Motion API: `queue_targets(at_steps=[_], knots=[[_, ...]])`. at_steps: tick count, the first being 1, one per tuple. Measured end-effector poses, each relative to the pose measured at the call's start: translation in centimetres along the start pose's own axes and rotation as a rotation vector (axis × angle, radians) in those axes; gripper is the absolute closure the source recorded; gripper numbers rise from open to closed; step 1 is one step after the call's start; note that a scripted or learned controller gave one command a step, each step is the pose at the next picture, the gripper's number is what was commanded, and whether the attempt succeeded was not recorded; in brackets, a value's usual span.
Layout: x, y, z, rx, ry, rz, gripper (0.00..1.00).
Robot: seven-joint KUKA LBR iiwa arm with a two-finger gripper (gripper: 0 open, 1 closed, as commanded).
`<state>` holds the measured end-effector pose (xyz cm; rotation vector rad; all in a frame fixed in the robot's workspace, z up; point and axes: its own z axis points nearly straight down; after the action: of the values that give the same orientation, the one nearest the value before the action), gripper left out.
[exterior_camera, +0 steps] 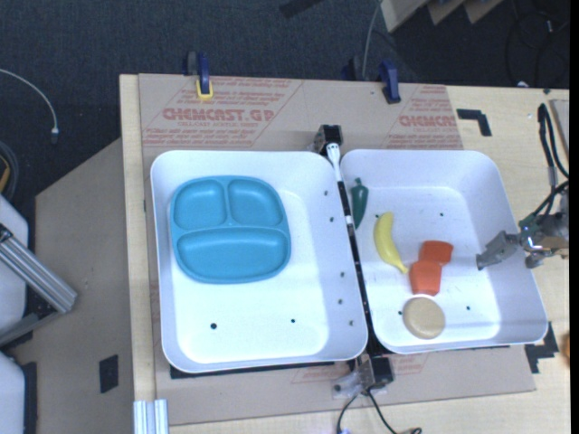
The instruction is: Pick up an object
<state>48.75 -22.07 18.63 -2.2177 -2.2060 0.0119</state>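
Camera view | banana [391, 242] beside orange blocks [431, 266] (touching) | tan disc [423, 317] below

On the desk [271, 116], the left bin [308, 324] holds a blue divided plate [232, 230] in its upper left part. The right bin [470, 179] holds a green pepper [359, 201], a yellow banana [389, 241], two orange blocks [430, 267] and a tan round disc [423, 317] near its lower middle. The tool [496, 250] hangs at the frame's right edge, over that bin's right side.

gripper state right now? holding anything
Gripper: cannot be told whether open or closed; nothing seen in it, at the right bin's right edge.
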Motion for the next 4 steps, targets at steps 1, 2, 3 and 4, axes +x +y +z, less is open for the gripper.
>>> queue_targets(at_steps=[1,2,3,4], knots=[[0.1,0.4,-0.8,-0.014,-0.004,-0.005,0.0],[-0.2,-0.2,3.7,-0.011,-0.002,-0.004,0.0],[0.0,-0.4,8.0,-0.01,-0.001,-0.005,0.0],[0.3,-0.3,10.2,-0.012,0.003,-0.008,0.0]])
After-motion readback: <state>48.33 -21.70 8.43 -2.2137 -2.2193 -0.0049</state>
